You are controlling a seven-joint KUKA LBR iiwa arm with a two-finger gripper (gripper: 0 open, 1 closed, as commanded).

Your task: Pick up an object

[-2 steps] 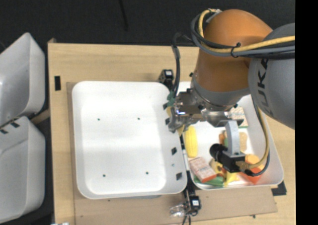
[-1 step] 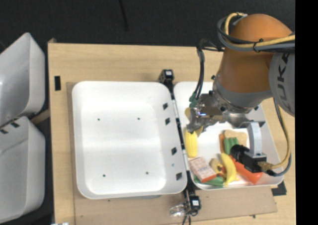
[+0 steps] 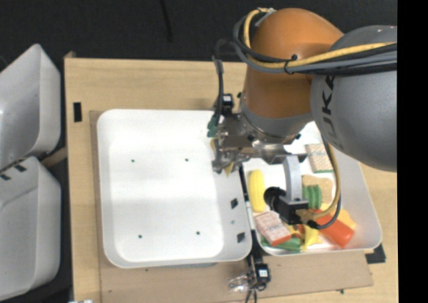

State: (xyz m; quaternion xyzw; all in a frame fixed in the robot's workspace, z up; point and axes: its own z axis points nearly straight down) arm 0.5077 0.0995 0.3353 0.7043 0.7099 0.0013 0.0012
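1. So, all the pickable stuff sits in the right bin (image 3: 366, 213): a heap of small toy pieces crowded toward its near end, touching each other. The left bin (image 3: 160, 188) next door isn't where the action is.
2. The gripper (image 3: 227, 154) hangs under the arm's orange band, over the strip where the two bins meet, by the right bin's far left corner. Honestly can't tell if it's open or closed; the wrist hides too much. Nothing visibly held.
3. Closest candidate is the yellow stick-shaped toy (image 3: 256, 188), lying lengthwise along the right bin's left wall, near the gripper. It could be corn or a banana, but it's too small to call.
4. My guess on handling: light, stiff plastic, smooth and rounded, so it may squirt out of a sloppy pinch. I'd take it across the narrow width at mid-length. The wall is tight on one side, so there's little room for a jaw there.
5. Other options:
   - The pink printed box (image 3: 271, 227) has flat faces and is probably light card that crushes if squeezed hard.
   - The orange block (image 3: 341, 231) at the near right corner looks chunky and solid, the easiest grab.
   - The green pieces (image 3: 313, 194) are wedged among the others, so I'd skip those.
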